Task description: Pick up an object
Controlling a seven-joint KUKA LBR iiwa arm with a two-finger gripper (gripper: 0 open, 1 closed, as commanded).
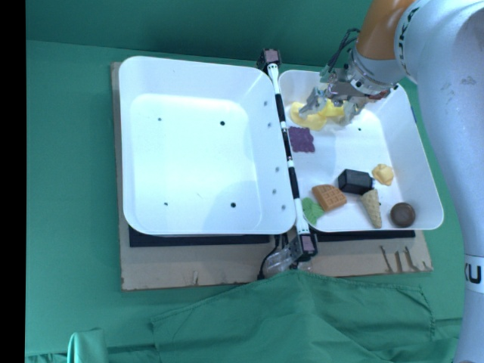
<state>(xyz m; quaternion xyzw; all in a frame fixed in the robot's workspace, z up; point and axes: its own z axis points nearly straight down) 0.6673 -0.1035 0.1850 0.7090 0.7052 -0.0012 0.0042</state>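
Observation:
My gripper point(330, 109) is low over the back left part of the right bin point(412, 138). It is open, with its fingers point(308, 110) spread to either side of a yellow toy point(324, 116) that lies on the bin floor. The toy sits between the fingers and is not lifted. Just in front of it lies a purple bunch of grapes point(301, 138). Nearer the front of this bin are a black block point(354, 180), a waffle point(328, 197), a green leaf piece point(311, 209), an ice-cream cone point(371, 206), a small yellow piece point(383, 174) and a brown round piece point(402, 214).
The left bin point(144, 82) stands beside the right one, split from it by a thin black-and-white divider point(283, 138). Both rest on brown cardboard point(151, 267). A green cloth point(302, 316) is bunched up at the front. The arm point(446, 66) crosses the right side.

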